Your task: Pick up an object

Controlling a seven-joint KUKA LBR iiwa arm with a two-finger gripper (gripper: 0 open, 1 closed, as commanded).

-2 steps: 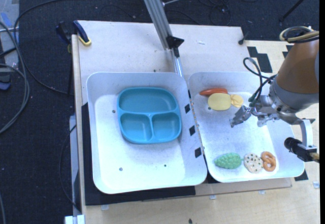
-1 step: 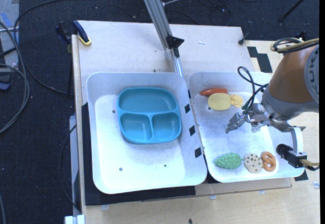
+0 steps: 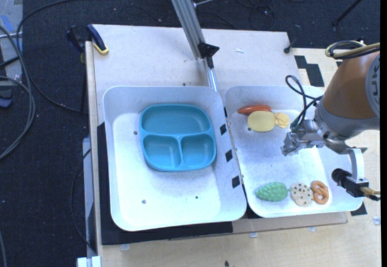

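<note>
My gripper (image 3: pixel 289 147) hangs over the right bin (image 3: pixel 266 163), nothing visibly between its fingers.

The nearest pick, a yellow toy (image 3: pixel 262 121), lies just up and left of me, long axis running left-right, an orange-red piece (image 3: pixel 254 109) touching behind it; whether my fingers are spread or closed, I cannot tell.

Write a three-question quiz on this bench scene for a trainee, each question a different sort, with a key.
1. True or false: the blue divided plate lies in the right bin.
2. Which item lies nearest the gripper? A) green lumpy toy B) yellow toy C) pretzel
3. Fill in: between the green lumpy toy and the pretzel lies a ____.

Key: 1 false, it lies in the left bin; 2 B; 3 cookie.
</note>
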